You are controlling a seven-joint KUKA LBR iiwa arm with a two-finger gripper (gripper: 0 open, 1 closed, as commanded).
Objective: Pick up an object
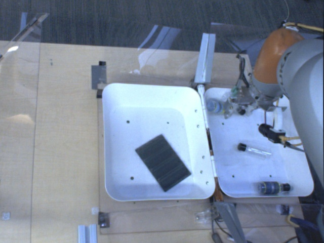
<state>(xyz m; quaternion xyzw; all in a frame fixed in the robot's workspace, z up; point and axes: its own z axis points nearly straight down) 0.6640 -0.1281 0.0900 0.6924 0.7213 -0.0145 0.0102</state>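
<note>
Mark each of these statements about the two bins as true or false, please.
1. A dark ridged pad lies in the left bin. True.
2. The pad lies square to the bin walls. False: it lies at a slant.
3. A clear tube with a black cap lies in the right bin. True.
4. The small bottle stands upright at the right bin's far edge. False: it lies on its side near the front edge.

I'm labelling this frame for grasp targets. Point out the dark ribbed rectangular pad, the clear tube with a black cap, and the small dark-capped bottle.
Dark ribbed rectangular pad (163,162): camera view, its centre.
Clear tube with black cap (254,150): camera view, mid-body.
Small dark-capped bottle (272,188): camera view, its body.
</note>
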